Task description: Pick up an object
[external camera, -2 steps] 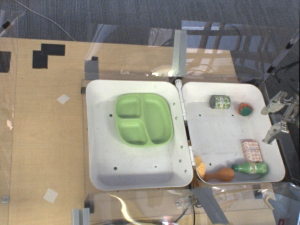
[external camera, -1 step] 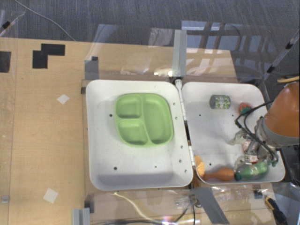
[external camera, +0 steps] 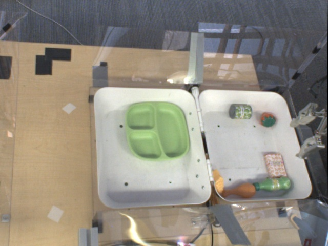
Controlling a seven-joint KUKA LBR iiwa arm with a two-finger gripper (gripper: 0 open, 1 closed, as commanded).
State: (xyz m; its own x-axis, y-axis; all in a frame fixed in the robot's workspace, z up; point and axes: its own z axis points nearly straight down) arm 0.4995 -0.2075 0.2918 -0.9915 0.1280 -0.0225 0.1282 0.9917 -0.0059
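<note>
My gripper (external camera: 306, 133) hovers at the right rim of the right bin (external camera: 241, 147), open, with nothing between its fingers. In that bin a green can (external camera: 240, 111) lies at the back, with a small red and green fruit (external camera: 268, 119) to its right. A pink box (external camera: 275, 164) sits near the right wall, just left of the gripper. Along the front wall lie a green bottle (external camera: 273, 184) and an orange gourd-shaped piece (external camera: 240, 190).
The left bin (external camera: 110, 183) holds a light green divided plate (external camera: 156, 130). A small yellow-orange item (external camera: 218, 179) leans in the right bin's front left corner. Clear panels and metal brackets stand around the bins.
</note>
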